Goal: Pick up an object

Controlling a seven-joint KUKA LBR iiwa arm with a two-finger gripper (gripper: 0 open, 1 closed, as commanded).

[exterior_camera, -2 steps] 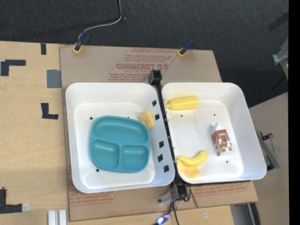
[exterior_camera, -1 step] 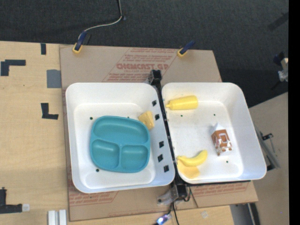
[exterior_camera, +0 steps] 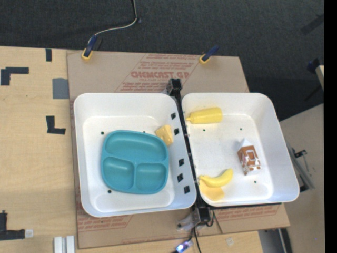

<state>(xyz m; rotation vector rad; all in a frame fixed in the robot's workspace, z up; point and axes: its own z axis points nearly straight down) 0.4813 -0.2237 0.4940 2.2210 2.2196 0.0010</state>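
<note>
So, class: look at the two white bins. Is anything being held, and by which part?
Nothing is held. The teal plate, banana, yellow bottle and small carton all lie loose in the bins.

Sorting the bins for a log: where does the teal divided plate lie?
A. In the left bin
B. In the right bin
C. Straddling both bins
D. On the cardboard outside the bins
A: the teal divided plate lies flat inside the left bin, beside a small yellow piece.

2 white bins touch along their shared rim, on a cardboard sheet [exterior_camera: 152, 73].

Left bin [exterior_camera: 79, 141]: teal 3-compartment plate [exterior_camera: 135, 162]; small yellow piece [exterior_camera: 165, 134] at its upper-right rim.

Right bin [exterior_camera: 281, 141]: yellow bottle [exterior_camera: 204, 116] lying near the divider, brown-and-white item [exterior_camera: 248, 158], and banana [exterior_camera: 217, 179] touching a yellow chunk [exterior_camera: 213, 193].
</note>
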